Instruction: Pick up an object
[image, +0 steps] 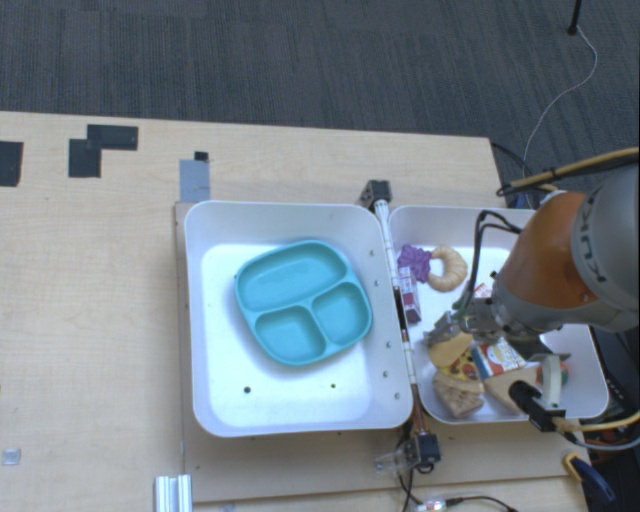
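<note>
Arm (560, 265): over right bin (455, 220), right of frame | Claw (455, 328): low among toys, finger state cannot be told | Toys: yellow piece (450, 352) just beside claw; bread slice (458, 397) below; croissant (447, 268), purple toy (414, 263) at upper left | Left bin (290, 415): blue divided plate (303, 301), centre | Table (90, 330): pale wood.

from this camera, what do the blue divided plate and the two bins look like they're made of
Blue divided plate: probably moulded plastic, one even turquoise colour, rounded dividers, soft satin sheen. Left bin and right bin: likely thin formed plastic, glossy white, with rounded corners and a rolled rim; painted metal can't be ruled out.
</note>
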